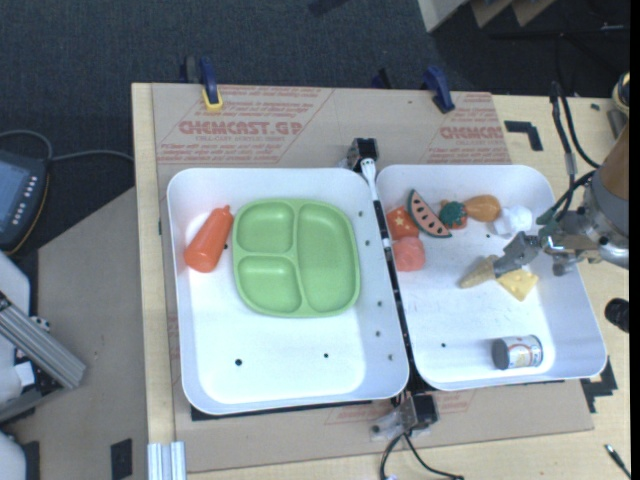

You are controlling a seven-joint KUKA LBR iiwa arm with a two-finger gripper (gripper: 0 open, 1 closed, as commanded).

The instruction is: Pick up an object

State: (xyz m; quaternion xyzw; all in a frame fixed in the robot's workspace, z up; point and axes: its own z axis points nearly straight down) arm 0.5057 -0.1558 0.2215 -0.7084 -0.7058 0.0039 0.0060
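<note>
A dark carpeted floor surrounds a bench topped with brown paper-covered board (330, 118), printed with red lettering and held by blue clamps at its far edge. Two shallow white bins sit side by side on the board, touching along their inner edges.

The left bin (270, 368) holds a green divided plate (297, 256) with three compartments, lying flat near the bin's middle. Just left of the plate, an orange carrot-shaped toy (208, 239) lies tilted, close to the plate's rim but apart from it.

The right bin (470, 358) holds a scatter of small toy foods. Taking the green plate as the landmark: just right of it, across the bins' shared edge, are a red piece (402, 222) and a pink piece (409, 254), one behind the other. Farther right lie a watermelon slice (431, 214), a small teal item (453, 211) and an orange-brown oval (483, 208), in a row toward the far wall. Farther right still, a tan cone shape (480, 273) and a yellow cheese wedge (518, 284) lie near each other. A small silver can (517, 352) lies on its side, to the plate's right and nearer the camera.

The grey arm enters from the right, and its gripper (520, 252) hangs low over the right bin, just above the cone and cheese wedge. Its fingers look slightly parted, with nothing visibly held between them.
</note>
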